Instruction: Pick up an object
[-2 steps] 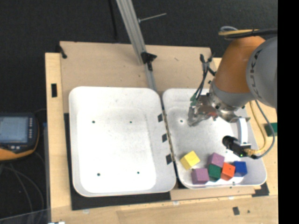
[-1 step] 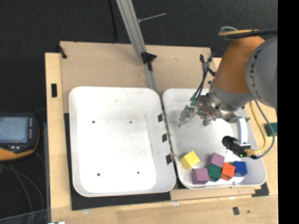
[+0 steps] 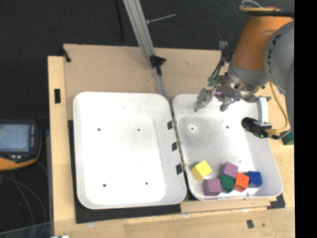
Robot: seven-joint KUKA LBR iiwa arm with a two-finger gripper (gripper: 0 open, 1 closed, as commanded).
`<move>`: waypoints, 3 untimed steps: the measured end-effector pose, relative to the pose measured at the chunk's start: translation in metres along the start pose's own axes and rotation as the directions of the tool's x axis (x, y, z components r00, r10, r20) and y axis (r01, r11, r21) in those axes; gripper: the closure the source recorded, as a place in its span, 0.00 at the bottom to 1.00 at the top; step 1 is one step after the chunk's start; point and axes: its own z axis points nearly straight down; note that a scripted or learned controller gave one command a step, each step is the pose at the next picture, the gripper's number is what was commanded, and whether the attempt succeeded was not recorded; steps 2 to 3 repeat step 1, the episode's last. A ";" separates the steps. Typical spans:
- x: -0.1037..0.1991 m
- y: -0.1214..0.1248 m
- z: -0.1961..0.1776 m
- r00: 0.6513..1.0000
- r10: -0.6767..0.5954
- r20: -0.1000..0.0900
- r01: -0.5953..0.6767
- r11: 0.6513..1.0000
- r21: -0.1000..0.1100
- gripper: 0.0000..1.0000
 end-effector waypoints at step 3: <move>0.160 0.014 0.038 1.000 -0.004 -0.003 0.004 1.000 0.007 0.00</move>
